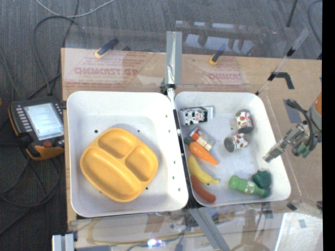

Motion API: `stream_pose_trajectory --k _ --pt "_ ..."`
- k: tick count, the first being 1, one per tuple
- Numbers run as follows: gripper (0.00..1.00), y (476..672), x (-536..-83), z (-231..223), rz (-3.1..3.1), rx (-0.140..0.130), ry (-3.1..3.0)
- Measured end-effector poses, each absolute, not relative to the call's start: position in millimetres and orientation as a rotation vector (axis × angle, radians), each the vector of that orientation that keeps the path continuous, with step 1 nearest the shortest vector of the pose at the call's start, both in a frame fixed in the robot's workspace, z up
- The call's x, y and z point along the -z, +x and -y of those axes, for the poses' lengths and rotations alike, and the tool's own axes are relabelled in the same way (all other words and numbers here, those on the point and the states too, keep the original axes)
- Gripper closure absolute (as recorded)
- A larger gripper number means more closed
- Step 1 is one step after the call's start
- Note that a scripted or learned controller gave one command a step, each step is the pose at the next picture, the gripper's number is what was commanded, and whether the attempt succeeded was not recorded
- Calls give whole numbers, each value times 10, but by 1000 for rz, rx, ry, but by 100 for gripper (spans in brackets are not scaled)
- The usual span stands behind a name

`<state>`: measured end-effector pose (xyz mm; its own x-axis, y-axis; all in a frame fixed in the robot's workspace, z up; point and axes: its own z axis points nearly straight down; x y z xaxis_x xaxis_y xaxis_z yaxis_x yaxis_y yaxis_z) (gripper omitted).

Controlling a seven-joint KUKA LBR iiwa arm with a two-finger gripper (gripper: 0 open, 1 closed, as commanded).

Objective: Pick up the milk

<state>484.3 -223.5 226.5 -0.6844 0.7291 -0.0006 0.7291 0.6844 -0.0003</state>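
Observation:
The milk (196, 115) is a small black-and-white cow-patterned carton lying on its side in the back left corner of the right bin (261, 101). My gripper (280, 148) hangs over the right rim of that bin, well to the right of the milk and a little nearer the front. Nothing is seen in its grasp. The arm comes in from the right edge of the view.
Also in the right bin are two cans (243, 120) (235, 141), a small bottle (201, 138), a carrot (203, 153), a banana (201, 171), a sausage (203, 190) and a green bottle (246, 185). The left bin (84, 109) holds a yellow divided plate (119, 163).

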Motion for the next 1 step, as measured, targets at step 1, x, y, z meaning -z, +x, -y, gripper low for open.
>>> stream_pose_trajectory --k 1 --pt "100 5618 -2510 2219 -2683 0 1632"
